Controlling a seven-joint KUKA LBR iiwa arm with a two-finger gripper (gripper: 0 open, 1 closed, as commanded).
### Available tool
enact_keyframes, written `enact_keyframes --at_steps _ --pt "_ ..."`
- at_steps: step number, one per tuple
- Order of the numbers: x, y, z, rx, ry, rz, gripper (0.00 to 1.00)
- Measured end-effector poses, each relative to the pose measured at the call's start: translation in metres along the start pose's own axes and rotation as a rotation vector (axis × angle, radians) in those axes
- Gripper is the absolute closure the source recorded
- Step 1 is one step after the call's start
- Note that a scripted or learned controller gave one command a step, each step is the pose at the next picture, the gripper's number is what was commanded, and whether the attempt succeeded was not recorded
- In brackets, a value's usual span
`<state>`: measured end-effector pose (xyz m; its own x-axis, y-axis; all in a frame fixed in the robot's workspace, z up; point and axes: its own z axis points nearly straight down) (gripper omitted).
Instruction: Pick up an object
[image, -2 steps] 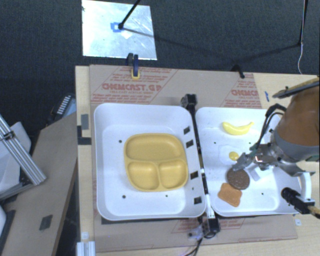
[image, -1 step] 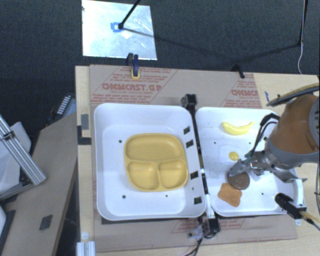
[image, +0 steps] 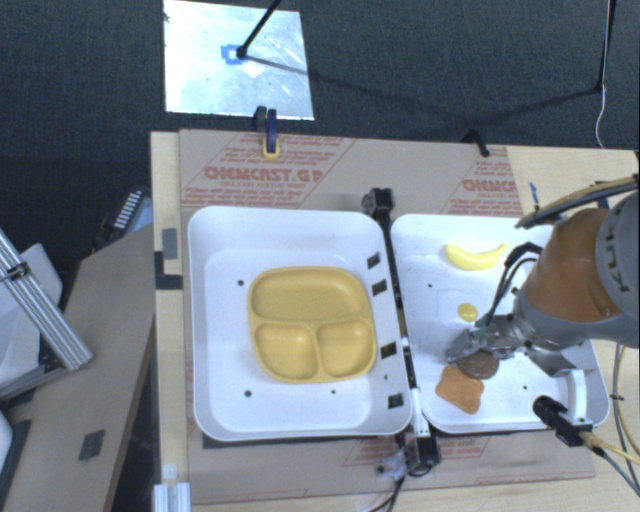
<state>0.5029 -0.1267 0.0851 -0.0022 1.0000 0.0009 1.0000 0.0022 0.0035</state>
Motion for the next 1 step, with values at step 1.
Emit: enact_keyframes --at_steps 1 --pt "-0.0008 -0.0007 -0.0092 0.002 -0.001 0.001 1.00"
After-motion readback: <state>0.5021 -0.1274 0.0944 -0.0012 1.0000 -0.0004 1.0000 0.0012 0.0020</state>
